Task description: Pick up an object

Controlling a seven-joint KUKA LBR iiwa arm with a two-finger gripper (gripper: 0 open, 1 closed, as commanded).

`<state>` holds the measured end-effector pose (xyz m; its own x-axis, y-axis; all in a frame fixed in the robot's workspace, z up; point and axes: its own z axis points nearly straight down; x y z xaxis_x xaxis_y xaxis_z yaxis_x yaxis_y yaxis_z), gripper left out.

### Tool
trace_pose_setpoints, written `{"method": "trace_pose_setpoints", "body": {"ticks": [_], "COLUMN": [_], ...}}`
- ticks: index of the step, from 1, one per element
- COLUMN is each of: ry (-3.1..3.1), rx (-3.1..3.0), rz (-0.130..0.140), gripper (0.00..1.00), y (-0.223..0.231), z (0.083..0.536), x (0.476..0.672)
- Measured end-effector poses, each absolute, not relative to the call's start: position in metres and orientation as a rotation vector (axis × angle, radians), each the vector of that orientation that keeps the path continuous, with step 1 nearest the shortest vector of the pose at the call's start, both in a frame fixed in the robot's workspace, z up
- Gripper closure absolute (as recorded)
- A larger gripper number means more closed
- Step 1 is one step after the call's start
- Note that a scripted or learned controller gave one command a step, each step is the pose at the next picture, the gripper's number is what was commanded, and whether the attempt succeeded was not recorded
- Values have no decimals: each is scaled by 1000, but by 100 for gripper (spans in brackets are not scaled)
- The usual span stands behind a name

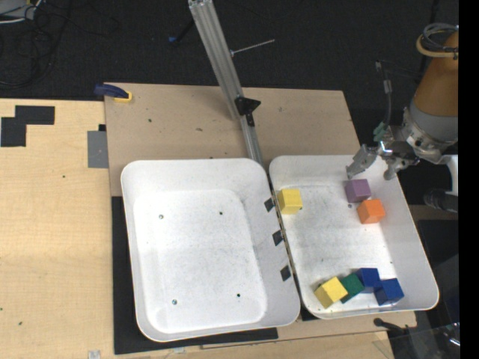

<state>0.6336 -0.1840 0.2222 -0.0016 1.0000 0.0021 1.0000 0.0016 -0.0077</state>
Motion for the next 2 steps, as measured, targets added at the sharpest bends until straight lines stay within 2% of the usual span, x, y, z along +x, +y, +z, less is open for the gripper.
{"method": "trace_pose_setpoints", "body": {"ticks": [1,2], "ry": [-2225,-2220], "rx": [-2215,-2212], "rz": [4,7], "gripper": [0,0], "y": [-184,-179], "z": [226,161], "x": [635,633]}}
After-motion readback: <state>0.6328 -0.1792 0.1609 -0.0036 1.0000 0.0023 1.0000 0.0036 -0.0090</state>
